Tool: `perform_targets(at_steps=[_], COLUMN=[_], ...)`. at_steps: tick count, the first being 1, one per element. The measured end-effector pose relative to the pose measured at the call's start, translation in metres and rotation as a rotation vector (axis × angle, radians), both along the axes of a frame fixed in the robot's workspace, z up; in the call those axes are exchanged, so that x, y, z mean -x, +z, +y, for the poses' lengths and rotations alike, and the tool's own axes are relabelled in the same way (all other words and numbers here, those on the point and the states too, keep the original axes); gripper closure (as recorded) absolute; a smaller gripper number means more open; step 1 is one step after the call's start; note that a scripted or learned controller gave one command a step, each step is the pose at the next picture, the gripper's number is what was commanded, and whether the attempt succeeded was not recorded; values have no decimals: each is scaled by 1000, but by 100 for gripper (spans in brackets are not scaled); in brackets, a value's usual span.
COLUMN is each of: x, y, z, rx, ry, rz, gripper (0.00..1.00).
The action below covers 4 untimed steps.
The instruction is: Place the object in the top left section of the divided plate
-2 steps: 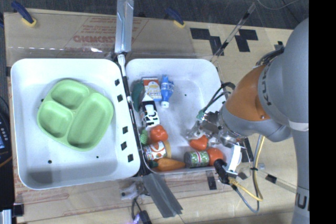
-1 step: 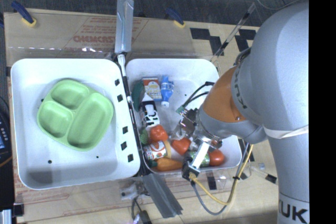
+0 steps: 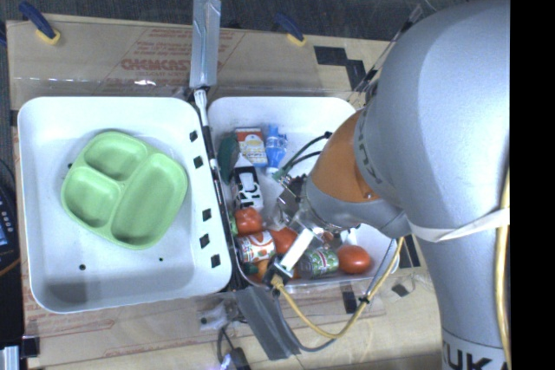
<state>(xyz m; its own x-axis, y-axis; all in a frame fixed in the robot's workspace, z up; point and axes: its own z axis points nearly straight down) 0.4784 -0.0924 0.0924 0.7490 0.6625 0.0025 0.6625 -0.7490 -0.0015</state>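
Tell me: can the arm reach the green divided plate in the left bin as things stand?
Probably yes. The green divided plate lies uncovered in the left bin; the arm hangs over the right bin beside it, with only the low bin walls between.

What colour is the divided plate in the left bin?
The divided plate is plain light green, seen clearly in the camera view.

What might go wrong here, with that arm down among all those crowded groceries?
The tomatoes and cans in the right bin lie pressed together, so a grab may slip or drag a neighbour along. The arm hides much of that pile, so a miss could go unnoticed. The green divided plate sits turned at an angle, so a drop might land in the wrong section.
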Motion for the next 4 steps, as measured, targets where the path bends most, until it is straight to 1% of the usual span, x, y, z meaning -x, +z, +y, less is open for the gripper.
perform_targets(at_steps=[1,2,3,4], x=[-4,-3,0,-5], y=[-1,2,0,3], z=[-6,-58,-44,-3], rx=[0,1,-3,4], ry=[-18,-131,18,-271], rz=[5,-9,1,-17], gripper=[100,100,100,100])
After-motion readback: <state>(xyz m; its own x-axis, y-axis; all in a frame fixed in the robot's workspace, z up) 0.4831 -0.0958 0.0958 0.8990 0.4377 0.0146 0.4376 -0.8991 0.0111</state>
